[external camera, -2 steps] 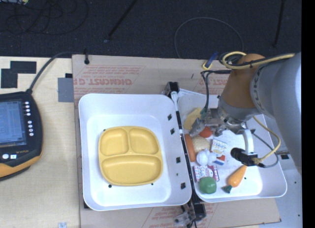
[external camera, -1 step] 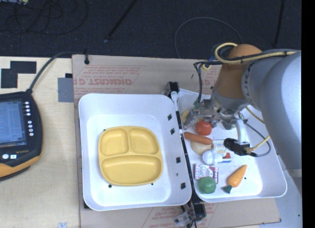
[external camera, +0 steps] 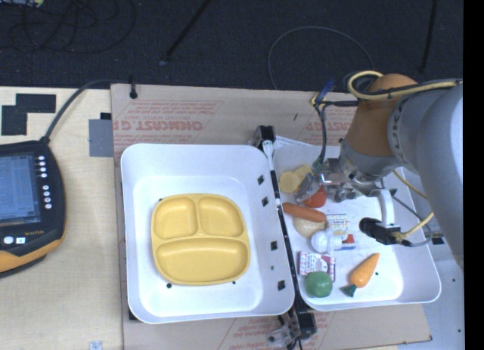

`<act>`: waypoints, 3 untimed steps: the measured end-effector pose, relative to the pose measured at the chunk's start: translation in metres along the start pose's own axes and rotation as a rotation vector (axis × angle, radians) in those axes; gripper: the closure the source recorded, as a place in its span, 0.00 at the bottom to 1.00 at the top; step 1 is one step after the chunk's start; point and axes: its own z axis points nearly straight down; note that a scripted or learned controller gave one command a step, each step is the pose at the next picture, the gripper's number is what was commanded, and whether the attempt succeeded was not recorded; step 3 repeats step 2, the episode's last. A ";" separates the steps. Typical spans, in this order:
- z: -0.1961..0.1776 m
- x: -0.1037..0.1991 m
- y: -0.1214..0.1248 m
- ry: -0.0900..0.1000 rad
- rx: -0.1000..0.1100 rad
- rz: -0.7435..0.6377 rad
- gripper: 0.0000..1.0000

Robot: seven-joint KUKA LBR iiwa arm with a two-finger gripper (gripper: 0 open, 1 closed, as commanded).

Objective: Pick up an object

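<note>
Lime: at 6 o'clock of the right bin, lying on the floor, touching a small red-and-white packet just above it.
Carrot: just right of the lime, at about 5 o'clock in the same bin, lying tilted, apart from the arm.
White ball: mid-bin, beside a small printed carton; both resting, untouched.
Sausage: lying across a pale potato-like lump, toward 9 o'clock of the bin, just below the pincer.
Pincer: down in the right bin at about 10 o'clock, over a small red piece and just right of a yellow chip-like thing; too cluttered and small to tell whether wide or narrow, and nothing seen clearly held.
Arm: reaching in from 3 o'clock, orange band above the wrist, low over the far part of the bin.
Left bin: holding a yellow divided tray at centre, well apart from the pincer.
Desk: carrying a tablet-like pendant at 9 o'clock, with cables on the dark floor beyond at 12.
Done so far, judged: approach only; pincer brought down among the things near the red piece and sausage.
Left to do, judged: a sure grip on one thing, then a lift clear of the bin; every object looks to be lying in the bin, so no pick counted yet.
Likely target, judged: red piece or sausage, being nearest; crowding there could spoil the grip.
</note>
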 end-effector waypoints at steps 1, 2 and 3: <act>0.000 0.001 0.003 0.001 -0.002 -0.002 0.00; -0.010 0.001 0.003 0.002 -0.001 -0.002 1.00; -0.010 0.001 0.003 0.002 -0.001 -0.002 1.00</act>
